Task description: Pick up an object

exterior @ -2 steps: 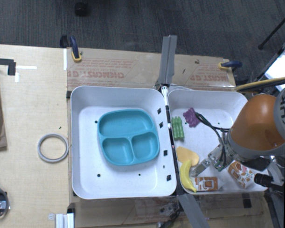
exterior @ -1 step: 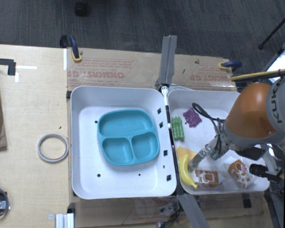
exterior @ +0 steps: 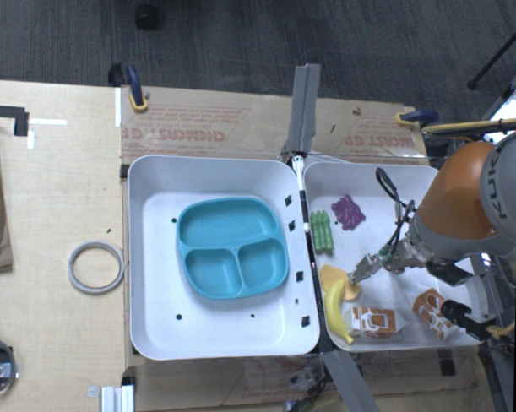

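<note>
Tool (exterior: 363, 270) low in the right white bin (exterior: 373, 173), fingers too small to judge apart or together. Just beside its tip, yellow banana (exterior: 334, 305); below, brown-and-white packet (exterior: 373, 321). Farther up, green ridged block (exterior: 323, 232) and purple grape cluster (exterior: 349, 212). In the left white bin (exterior: 154, 265), blue divided tray (exterior: 233, 247).

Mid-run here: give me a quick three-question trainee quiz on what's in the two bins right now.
1. True or false: the blue divided tray lies in the right bin.
2. Which lies nearest the gripper: A) purple grapes B) banana C) green item?
3. Fill in: the roll of tape lies on the bench, to the ___ of the left bin in the camera view.

Key: 1 false; 2 B; 3 left.
</note>
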`<act>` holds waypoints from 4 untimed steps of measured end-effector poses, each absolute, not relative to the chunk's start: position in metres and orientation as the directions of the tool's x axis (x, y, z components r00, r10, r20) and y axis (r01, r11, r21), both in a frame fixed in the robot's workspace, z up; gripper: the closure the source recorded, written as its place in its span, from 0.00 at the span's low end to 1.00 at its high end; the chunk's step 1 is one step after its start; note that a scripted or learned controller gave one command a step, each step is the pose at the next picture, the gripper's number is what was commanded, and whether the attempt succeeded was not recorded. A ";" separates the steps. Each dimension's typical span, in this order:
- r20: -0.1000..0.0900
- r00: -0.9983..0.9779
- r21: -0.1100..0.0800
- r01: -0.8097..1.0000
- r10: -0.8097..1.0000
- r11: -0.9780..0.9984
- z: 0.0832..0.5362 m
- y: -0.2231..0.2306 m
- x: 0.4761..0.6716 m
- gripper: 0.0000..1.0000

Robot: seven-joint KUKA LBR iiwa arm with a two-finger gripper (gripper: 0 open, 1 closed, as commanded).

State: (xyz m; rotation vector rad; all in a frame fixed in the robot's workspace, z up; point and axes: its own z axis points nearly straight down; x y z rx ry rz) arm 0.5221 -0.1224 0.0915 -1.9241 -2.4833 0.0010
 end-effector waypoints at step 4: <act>0.000 -0.752 0.000 0.659 0.659 0.752 0.132 -0.117 0.545 0.00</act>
